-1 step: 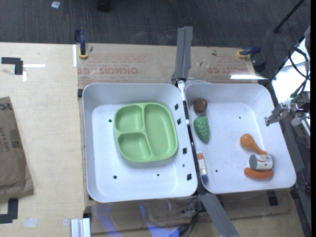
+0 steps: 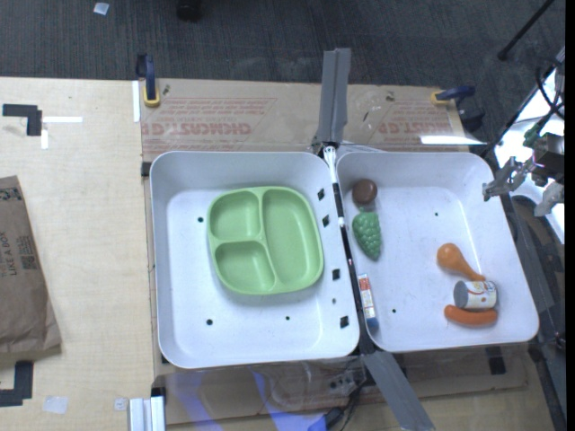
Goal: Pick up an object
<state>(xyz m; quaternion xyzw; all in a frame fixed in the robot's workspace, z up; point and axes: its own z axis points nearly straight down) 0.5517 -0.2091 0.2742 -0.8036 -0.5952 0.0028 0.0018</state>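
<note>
We see a green divided plate (image 2: 266, 239) in the left bin (image 2: 180, 330), far left of the gripper (image 2: 510, 176). Closer are a brown ball (image 2: 364, 191), green grapes (image 2: 367, 234), an orange gourd (image 2: 455, 260), and a small can (image 2: 473, 294). We cannot tell whether the gripper, at the right bin's (image 2: 422, 326) far corner, is apart or together.

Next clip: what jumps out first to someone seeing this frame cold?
The pale green divided plate dominates, sitting in the middle of the left bin. The right bin holds the smaller things: a brown ball and green grapes by its left wall, and toward its near right corner an orange gourd-shaped toy, a small can and an orange sausage-like piece bunched together.
</note>
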